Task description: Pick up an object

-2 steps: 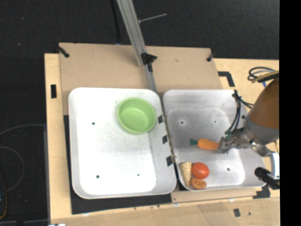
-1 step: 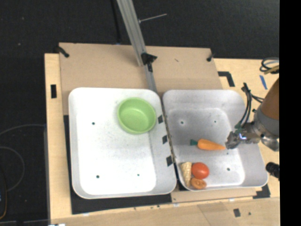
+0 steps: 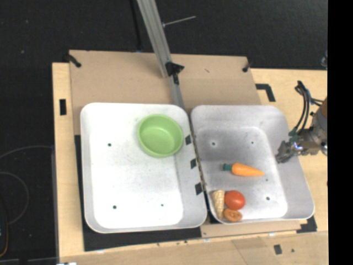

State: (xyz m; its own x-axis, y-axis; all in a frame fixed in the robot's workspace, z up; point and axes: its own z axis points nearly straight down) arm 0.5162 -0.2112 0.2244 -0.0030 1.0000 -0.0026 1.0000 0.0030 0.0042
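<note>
hovering at the right bin's [image 3: 287,148] outer wall, our pincer [image 3: 284,152] carries nothing we can see; its state we cannot tell. nearest to it lies the carrot [image 3: 246,170], with tomato [image 3: 235,199] beyond. picking up is not yet done; approach, closing and lift remain.

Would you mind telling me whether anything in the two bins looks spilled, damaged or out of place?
Nothing stands out. The green bowl sits upright in the left bin; the carrot, tomato and small pieces lie in the right bin.
</note>
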